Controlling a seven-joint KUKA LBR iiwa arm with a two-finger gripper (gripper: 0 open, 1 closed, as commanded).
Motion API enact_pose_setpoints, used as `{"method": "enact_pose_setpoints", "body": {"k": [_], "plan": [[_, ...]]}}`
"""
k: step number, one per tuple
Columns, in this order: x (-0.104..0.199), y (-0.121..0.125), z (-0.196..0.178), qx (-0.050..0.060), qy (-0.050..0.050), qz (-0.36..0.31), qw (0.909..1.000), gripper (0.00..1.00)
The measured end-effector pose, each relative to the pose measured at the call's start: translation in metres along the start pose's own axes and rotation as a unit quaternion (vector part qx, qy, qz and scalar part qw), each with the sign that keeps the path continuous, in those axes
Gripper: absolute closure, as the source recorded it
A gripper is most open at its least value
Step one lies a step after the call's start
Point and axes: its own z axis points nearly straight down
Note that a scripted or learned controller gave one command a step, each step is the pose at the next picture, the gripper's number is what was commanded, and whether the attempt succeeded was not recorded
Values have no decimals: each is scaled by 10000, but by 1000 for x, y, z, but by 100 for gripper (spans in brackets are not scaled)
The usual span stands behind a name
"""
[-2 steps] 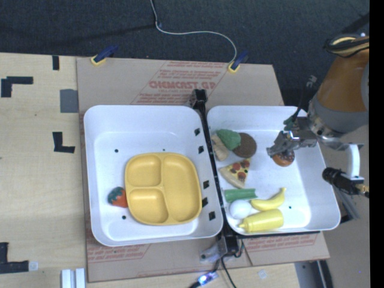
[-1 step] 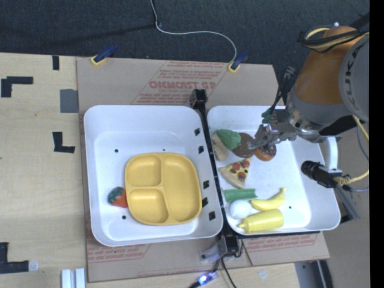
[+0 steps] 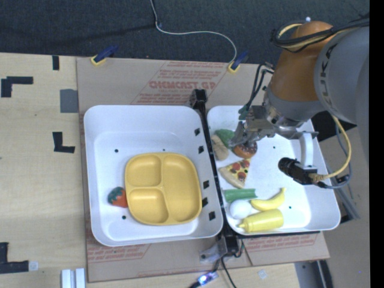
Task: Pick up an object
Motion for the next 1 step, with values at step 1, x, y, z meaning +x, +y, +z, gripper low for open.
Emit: {"method": "enact_pose_setpoints", "body": {"k": [1], "plan": [[24, 4, 17, 12, -7, 18, 10000, 100]]}}
